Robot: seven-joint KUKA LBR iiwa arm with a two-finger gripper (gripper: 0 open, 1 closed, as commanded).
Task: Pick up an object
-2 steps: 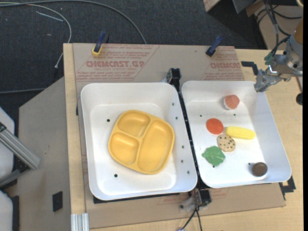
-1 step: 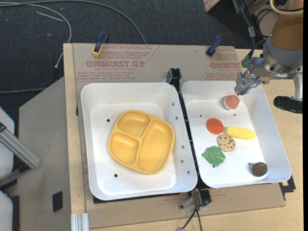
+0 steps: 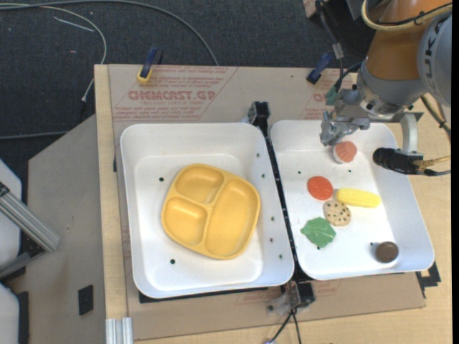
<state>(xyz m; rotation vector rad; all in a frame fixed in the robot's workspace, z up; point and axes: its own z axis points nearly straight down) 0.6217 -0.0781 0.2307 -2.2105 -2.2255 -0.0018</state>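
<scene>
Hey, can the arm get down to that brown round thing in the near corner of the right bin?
Probably yes. The brown piece sits alone, apart from the green leaf, with open bin floor around it. The nearby bin rim might crowd the pincer.

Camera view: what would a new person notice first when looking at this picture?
First comes the yellow divided plate, alone in the left bin. Next comes the arm's orange band at the upper right, with its gripper low over the right bin beside a pink shell-shaped toy. Below lie a red tomato slice, a yellow corn cob, a cookie and a green leaf.
</scene>
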